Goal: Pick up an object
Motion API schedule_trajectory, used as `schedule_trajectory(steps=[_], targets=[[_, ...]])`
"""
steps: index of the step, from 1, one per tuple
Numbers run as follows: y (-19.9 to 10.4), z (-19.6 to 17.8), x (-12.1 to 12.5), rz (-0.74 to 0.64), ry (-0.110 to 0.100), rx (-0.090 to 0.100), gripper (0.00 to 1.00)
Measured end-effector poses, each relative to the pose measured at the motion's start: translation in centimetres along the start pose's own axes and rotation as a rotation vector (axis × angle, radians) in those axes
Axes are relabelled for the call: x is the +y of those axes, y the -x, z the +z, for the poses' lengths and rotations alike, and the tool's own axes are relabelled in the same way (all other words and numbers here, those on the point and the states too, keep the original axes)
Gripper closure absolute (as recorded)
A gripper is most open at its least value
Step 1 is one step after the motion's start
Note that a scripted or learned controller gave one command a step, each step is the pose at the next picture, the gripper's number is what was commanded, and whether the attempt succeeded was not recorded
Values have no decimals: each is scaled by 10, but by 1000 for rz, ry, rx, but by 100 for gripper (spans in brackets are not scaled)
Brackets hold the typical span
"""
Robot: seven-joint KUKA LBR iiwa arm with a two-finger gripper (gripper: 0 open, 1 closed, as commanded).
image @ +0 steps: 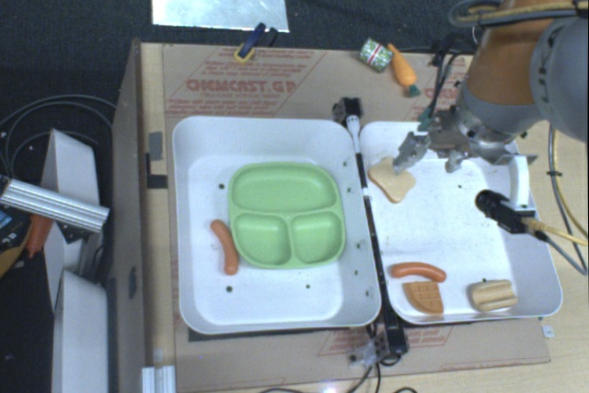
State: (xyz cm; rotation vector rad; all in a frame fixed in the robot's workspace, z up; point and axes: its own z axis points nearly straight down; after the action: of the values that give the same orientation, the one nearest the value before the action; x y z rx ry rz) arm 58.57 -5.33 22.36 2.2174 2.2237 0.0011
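Low in the frame sits a bread roll (491, 294), while higher up the open, empty gripper (430, 154) hovers by a toast slice (392, 179), seemingly light, stiff, best pinched across its edges.

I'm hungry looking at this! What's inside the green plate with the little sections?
The green plate has three sections, and all look bare. A sausage lies beside it in the left bin, not on it. What's under the plate is hidden.
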Motion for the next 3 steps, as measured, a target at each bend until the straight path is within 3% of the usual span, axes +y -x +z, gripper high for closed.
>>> schedule_trajectory(steps=[1, 2, 3], targets=[[56, 116, -22, 2, -4, 0, 0], [114, 139, 13, 2, 0, -1, 0], [152, 137, 83, -2, -1, 2, 0]])
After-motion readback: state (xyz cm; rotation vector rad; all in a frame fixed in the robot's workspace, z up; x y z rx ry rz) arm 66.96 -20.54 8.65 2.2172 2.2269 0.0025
